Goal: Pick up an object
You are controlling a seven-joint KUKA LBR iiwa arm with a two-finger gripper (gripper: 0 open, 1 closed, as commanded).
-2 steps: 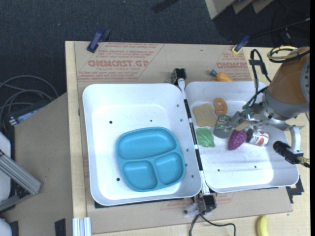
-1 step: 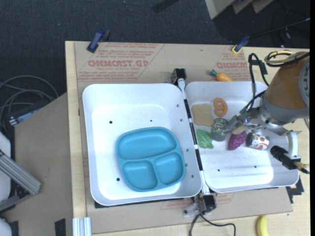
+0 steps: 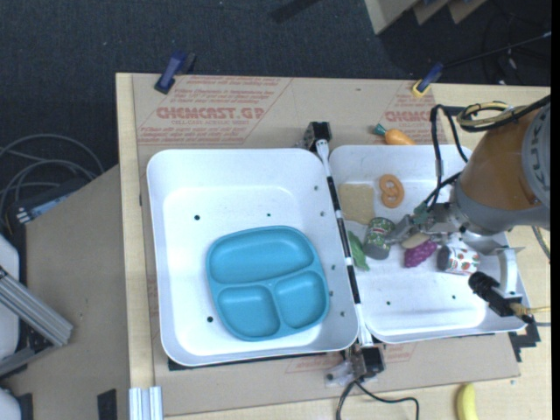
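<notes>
The end effector (image 3: 418, 227) hangs low in the right bin (image 3: 420, 322); whether it is apart or together I cannot tell. Just beside it lies a purple toy (image 3: 420, 253), probably light and stiff; grasp across its narrow middle.

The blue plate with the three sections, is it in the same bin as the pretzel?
No, the blue plate lies in the left bin, while the pretzel lies in the right bin.
</notes>
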